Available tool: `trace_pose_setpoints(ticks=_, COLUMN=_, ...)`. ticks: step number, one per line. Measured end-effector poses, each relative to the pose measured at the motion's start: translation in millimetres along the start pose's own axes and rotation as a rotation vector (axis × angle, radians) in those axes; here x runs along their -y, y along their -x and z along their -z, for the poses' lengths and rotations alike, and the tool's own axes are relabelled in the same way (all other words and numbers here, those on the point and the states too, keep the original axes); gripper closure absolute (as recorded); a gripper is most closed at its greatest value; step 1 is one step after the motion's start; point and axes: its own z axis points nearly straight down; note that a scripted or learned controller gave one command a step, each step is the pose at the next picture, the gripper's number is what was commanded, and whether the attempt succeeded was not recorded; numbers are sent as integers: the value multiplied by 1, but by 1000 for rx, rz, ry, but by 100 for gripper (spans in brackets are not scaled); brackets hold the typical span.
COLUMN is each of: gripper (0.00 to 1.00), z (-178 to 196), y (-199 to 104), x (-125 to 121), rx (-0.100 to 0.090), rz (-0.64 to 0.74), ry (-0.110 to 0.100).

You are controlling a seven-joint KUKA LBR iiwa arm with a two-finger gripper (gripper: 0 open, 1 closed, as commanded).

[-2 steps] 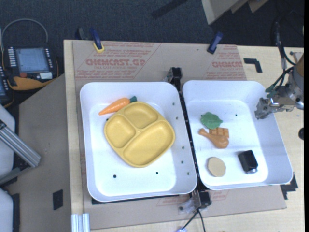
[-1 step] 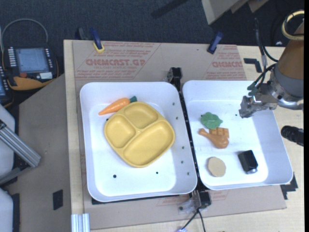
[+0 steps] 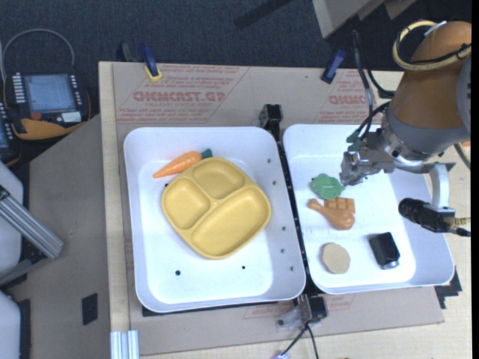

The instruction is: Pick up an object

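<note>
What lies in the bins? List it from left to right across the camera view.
Carrot → yellow divided plate → green piece → tan round piece → black block.

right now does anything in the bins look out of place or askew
Only mildly. The yellow divided plate sits rotated at an angle in the left bin, and the toy carrot lies against its upper rim rather than in a compartment. Nothing looks spilled or broken.
</note>
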Motion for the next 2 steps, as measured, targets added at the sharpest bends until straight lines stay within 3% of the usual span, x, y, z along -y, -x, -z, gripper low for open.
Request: trace_pose_setpoints(ticks=2, gripper=100, z=-14, y=-105, x=23, rx=0, rz=0, ry=-2)
